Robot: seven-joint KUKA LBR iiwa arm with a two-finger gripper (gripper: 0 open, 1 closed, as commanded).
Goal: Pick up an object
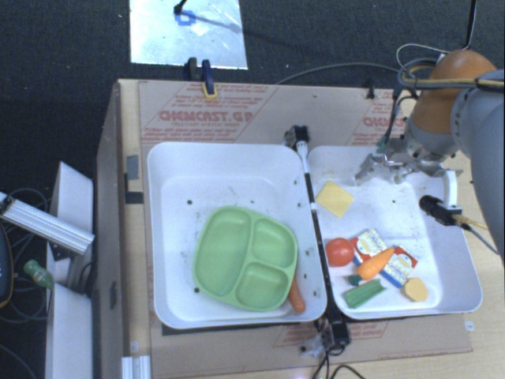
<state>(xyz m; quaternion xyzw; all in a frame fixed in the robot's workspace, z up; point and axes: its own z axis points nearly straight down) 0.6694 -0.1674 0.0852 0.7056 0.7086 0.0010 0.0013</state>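
One fixed camera looks down slantwise over both bins (237, 160).

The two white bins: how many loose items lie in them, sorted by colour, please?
Green: 2, the divided tray and a green piece
Yellow: 2, the flat square and a small chunk
Orange: 2, the carrot and a sausage-like piece
Red: 1, the tomato
Printed packets: 2
Total: 9

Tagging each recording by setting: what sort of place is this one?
Probably a robotics lab bench set up for pick trials. Two white bins sit side by side on a board, toy food such as a carrot lies in the right one, and cables trail around the grey arm.
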